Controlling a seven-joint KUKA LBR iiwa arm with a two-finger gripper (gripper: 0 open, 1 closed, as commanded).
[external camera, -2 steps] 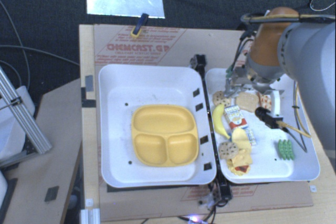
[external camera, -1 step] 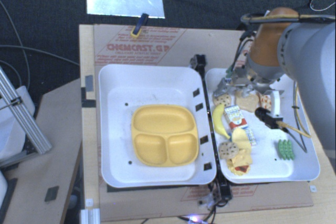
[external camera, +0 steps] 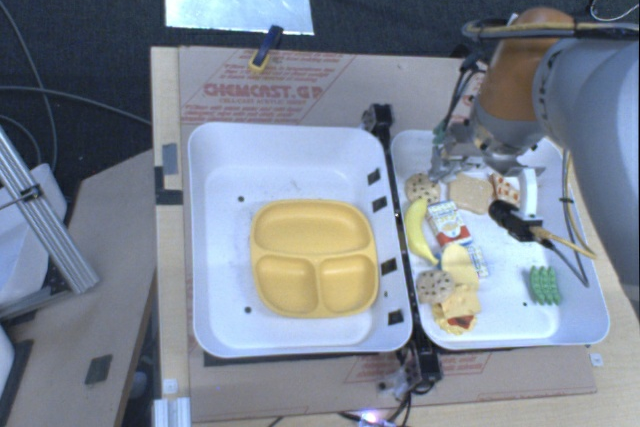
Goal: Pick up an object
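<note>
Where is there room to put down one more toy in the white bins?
Left bin: bare white floor all around the yellow tray. Right bin: bare patch between the banana pile and the green toy. It's crowded beside the banana and under the claw.

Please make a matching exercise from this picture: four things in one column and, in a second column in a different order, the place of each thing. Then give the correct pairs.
Things:
1. yellow divided plate
2. banana
3. green toy
4. hand

Places:
A. near the right edge of the right bin
B. in the middle of the left bin
C. above the back of the right bin, close to the cookie
D. in the right bin, along its left wall

Pairs: 1-B, 2-D, 3-A, 4-C
</note>
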